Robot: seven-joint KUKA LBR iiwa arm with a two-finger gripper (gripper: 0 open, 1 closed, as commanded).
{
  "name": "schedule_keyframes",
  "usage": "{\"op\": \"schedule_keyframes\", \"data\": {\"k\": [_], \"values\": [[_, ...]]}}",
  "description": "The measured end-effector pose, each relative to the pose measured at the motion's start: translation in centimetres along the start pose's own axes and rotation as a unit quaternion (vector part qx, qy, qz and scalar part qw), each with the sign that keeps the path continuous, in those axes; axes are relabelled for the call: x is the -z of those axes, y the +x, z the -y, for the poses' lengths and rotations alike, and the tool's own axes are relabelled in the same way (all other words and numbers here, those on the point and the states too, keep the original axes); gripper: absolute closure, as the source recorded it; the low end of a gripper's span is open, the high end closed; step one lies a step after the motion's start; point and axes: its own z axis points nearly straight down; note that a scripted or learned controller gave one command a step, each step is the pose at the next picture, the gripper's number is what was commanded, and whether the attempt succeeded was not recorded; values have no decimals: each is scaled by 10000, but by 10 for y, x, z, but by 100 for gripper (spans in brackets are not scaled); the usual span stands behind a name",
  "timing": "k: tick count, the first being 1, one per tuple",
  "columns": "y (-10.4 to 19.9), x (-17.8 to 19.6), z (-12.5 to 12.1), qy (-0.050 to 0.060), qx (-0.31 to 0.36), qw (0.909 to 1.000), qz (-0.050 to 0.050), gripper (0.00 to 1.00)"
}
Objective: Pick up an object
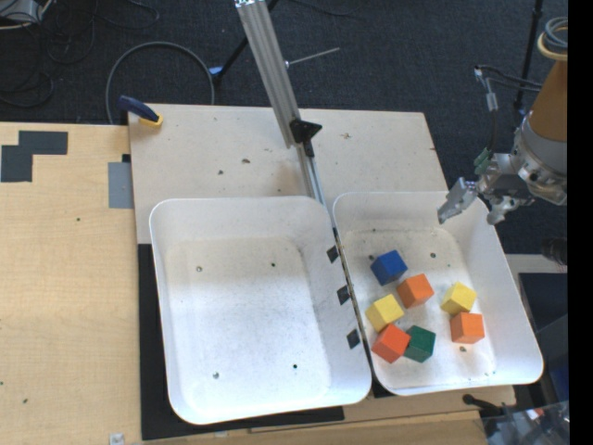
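Note:
Several small cubes lie in the right bin (505,276): a blue cube (388,266), an orange cube (415,290), a yellow cube (384,311), a red-orange cube (392,342), a green cube (420,343), a second yellow cube (459,298) and another orange cube (467,327). My gripper (474,204) hangs above the far right corner of that bin, well above and behind the cubes. Its two fingers are spread apart with nothing between them.
The left bin (185,239) sits beside the right one, with small black clips along the shared edge. A slanted aluminium rail (271,63) rises behind the bins. A blue and yellow tool (141,111) lies at the bench's far left corner.

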Motion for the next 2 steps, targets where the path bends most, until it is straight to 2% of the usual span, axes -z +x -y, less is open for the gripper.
{"op": "schedule_keyframes", "data": {"k": [1, 2], "values": [[-10, -175, 31, 27, -12, 10000, -9, 0], [-21, -183, 40, -24, -13, 10000, 2, 0]]}}
